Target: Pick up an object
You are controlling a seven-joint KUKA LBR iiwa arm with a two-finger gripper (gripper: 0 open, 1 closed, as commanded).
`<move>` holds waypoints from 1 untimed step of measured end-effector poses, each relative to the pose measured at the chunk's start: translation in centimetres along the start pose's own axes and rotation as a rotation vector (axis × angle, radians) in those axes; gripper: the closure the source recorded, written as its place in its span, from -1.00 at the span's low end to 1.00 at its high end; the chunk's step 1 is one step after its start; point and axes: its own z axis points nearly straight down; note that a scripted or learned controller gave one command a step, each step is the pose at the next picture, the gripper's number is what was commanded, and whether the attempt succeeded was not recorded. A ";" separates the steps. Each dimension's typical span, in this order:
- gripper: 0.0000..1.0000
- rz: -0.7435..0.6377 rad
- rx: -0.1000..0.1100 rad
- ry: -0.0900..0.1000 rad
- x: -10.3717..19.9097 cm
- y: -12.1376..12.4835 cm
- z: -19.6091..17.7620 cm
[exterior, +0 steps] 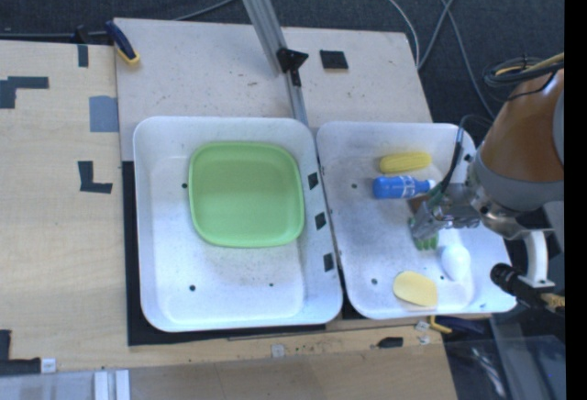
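My gripper hangs low in the right bin, near its right side. Directly under it a small green object peeks out, mostly hidden by the gripper. A blue bottle with a white cap lies just up and left of the gripper. Above the bottle lies a yellow oblong object. A white object rests just below and right of the gripper. A flat yellow piece sits near the bin's front edge.
The left bin holds a square green plate. A metal pole rises from the bench behind the bins. Cables trail across the dark floor at the back right. The arm's orange band overhangs the right bin's right rim.
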 end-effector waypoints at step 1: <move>1.00 -0.003 0.000 0.000 3.1 3.0 0.0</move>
